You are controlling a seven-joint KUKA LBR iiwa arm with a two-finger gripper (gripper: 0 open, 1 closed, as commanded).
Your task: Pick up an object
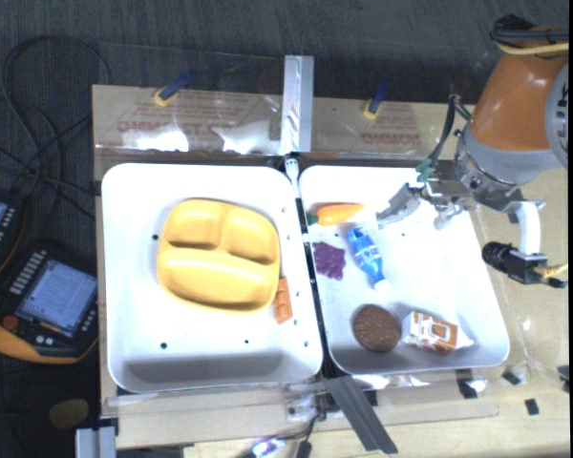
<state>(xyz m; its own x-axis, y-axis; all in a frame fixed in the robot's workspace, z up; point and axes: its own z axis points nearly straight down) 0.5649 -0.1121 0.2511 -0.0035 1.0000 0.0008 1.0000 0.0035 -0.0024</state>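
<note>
The gripper (422, 206) hangs with fingers spread and nothing between them over the right bin (477, 256). Near its fingertips lies a blue bottle (366, 255) with a white label, between a carrot (337, 214), purple grapes (328, 260) and a brown cookie (375, 327).

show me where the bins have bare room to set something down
Left bin: bare floor along the near edge, below the yellow plastic divided tray. Right bin: bare right-hand middle, between blue bottle and rim. Crowded: its left side and near edge, round brown cookie beside small orange-white carton.
</note>
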